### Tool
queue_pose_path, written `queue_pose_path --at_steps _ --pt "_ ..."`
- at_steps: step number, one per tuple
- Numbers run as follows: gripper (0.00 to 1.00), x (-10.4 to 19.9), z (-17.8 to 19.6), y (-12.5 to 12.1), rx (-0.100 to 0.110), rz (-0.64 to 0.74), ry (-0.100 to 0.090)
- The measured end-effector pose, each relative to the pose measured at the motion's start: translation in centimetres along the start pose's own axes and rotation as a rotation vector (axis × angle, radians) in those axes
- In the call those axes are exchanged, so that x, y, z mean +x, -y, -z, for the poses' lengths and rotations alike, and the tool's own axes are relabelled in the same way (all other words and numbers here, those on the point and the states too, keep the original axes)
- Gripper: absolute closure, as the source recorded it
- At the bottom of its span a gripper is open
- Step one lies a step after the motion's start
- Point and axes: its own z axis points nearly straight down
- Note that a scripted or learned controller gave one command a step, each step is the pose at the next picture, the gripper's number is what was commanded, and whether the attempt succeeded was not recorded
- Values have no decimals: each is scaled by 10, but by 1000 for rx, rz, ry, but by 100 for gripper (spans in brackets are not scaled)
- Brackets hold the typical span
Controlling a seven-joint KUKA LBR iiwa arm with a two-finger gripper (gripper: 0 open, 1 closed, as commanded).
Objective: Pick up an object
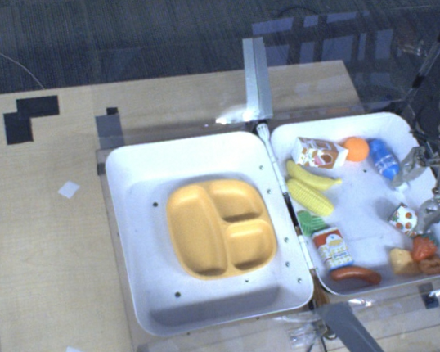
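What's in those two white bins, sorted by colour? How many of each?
Yellow: 4 - divided tray, banana, corn cob, potato-like lump
Red: 3 - can, sausage, tomato-like piece
Orange: 1 - orange
Blue: 1 - bottle
Green: 1 - vegetable
White printed: 2 - pouch, small cube
Total: 12

The grey two-finger metal gripper (425, 186) sits at three o'clock. Its fingers spread apart, pointing toward nine o'clock.

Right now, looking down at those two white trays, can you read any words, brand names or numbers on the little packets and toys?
None can be read.
White-and-red pouch: printed pattern, too blurred for words.
Small can with the red label: label too small to read.
Blue bottle: no legible print.
Small white cube with red spots: marks, not readable as letters.
Yellow divided plate: no text visible.
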Motion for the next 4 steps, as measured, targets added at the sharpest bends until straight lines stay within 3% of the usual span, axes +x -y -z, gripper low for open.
queue_pose_path --at_steps 1,2,3,4 --pt "0 -68 -32 30 0 -279 1" --pt "0 -105 -143 -2 0 -511 3" --pt "0 -38 -150 32 2 -578 4" --pt "0 -20 -133 18 1 -550 0"
